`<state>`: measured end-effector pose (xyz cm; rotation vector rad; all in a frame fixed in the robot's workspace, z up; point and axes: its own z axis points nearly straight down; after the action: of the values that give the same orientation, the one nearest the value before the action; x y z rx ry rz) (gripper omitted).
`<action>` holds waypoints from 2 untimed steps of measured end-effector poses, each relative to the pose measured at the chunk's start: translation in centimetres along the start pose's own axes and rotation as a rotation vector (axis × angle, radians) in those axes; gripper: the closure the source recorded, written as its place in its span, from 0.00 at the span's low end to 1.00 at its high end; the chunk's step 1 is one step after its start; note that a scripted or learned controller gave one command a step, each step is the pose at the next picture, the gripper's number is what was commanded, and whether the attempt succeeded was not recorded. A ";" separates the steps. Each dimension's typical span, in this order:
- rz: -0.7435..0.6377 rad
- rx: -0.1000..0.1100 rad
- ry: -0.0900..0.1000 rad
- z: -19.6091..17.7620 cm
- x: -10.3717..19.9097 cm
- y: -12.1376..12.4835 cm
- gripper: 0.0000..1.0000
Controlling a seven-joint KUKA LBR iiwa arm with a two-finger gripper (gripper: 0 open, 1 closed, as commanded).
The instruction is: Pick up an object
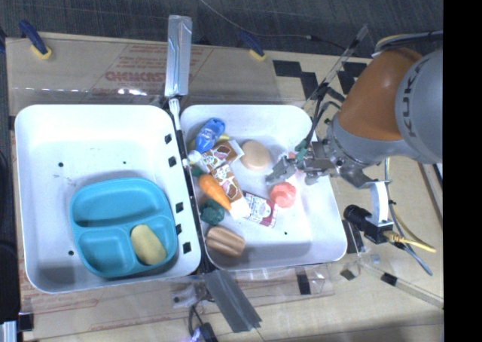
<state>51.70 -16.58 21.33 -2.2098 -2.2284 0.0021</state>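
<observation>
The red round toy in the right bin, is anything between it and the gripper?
Nothing visible does. The gripper sits just above the red round toy, with only bare right bin floor around them.

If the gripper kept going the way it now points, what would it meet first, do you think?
Probably the red toy, which sits just below the gripper in the right bin. The beige round item lies to its side. Depth is unclear, so this is a guess.

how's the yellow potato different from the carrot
The yellow potato is a plump pale-yellow oval; the carrot is orange, slimmer and tapered. The potato lies alone in a compartment of the blue tray in the left bin; the carrot lies crowded among packets and other food in the right bin. Both look like toy food.
</observation>
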 end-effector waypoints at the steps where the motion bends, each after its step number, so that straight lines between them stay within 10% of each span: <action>1: -0.014 0.001 -0.001 2.8 1.7 4.1 0.00; 2: -0.057 0.001 0.000 4.3 3.1 5.1 0.00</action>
<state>56.76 -13.47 16.97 -2.1446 -2.2896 0.0031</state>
